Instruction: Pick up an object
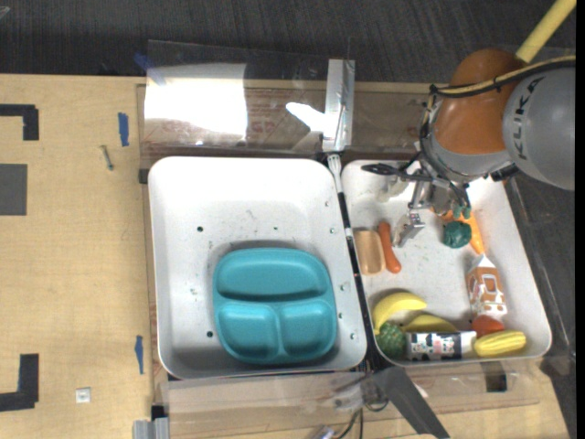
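you are at the approach step: the gripper [413, 222] hangs over the far part of the right bin [525, 273], nothing between its fingers, jaws apparently parted. the nearest candidates are the hot dog [377, 250], just near-left of the fingertips, and the green toy [456, 235] to the right; next, descend squarely over one. the arm [484, 117] enters from the far right, wrist pointing down.

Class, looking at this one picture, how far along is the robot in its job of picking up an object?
Done: the gripper is over the right bin, between the hot dog and the broccoli. In hand: nothing shows between its fingers. Left: grasp and lift something; the banana and bottle also lie untouched.
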Motion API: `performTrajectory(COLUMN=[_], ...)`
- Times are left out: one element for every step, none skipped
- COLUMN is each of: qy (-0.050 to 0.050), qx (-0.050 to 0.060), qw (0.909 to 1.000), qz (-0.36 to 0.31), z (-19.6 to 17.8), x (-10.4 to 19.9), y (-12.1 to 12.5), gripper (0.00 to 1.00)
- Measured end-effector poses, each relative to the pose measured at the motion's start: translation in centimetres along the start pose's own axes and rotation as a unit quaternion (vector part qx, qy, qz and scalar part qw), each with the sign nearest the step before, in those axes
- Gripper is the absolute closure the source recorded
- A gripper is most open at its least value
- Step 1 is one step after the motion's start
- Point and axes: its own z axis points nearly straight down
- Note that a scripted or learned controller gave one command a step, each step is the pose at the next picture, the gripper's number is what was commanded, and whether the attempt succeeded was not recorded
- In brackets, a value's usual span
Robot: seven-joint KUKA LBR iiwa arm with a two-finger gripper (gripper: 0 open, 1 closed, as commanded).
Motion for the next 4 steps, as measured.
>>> performTrajectory(qy=[0.000,0.000,-0.003,-0.003], qx=[0.000,0.000,0.000,0.000], qw=[0.9999,1.0000,0.9943,0.9758], qz=[-0.017,0.003,0.106,0.219], z=[-0.2,-0.3,-0.3,-0.3], x=[4.9,8.2,11.6,12.6], y=[0.8,1.5,0.9,1.2], gripper=[0.00,0.00,0.00,0.00])
